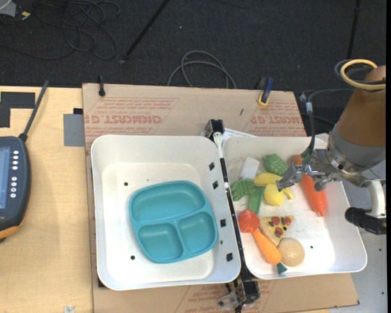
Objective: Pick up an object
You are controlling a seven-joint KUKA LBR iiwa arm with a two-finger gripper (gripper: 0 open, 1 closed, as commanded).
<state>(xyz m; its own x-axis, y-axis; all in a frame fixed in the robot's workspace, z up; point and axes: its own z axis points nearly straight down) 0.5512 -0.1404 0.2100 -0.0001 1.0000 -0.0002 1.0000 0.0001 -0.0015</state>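
A KUKA arm reaches in from the right over the right-hand bin (352,256), one of two shallow white bins set side by side on a cardboard-covered worktop (182,113). Its hand (304,173) hangs low above the toy food heaped at the bin's middle; whether its fingers are apart or together cannot be told from this angle, and nothing is visibly caught between them. Just beside the hand lies an orange carrot (315,196), close to the arm's side of the bin. Toward the divider are a yellow pepper-like piece (274,195), a banana-shaped yellow piece (268,178), a leafy green piece (274,162) and another green one (242,189). Nearer the front sit a red tomato (248,221), a second carrot (267,246), a pizza slice (279,224) and a tan round piece (291,251). The left bin (111,175) holds a teal divided tray (173,220). The playthings look like light, stiff moulded plastic, smooth enough to slide or squirt out of a pinch. The carrot beside the hand seems the likeliest target; a hold across its thicker upper half, at right angles to its length, would probably grip best, since the tapered tip could slip free.
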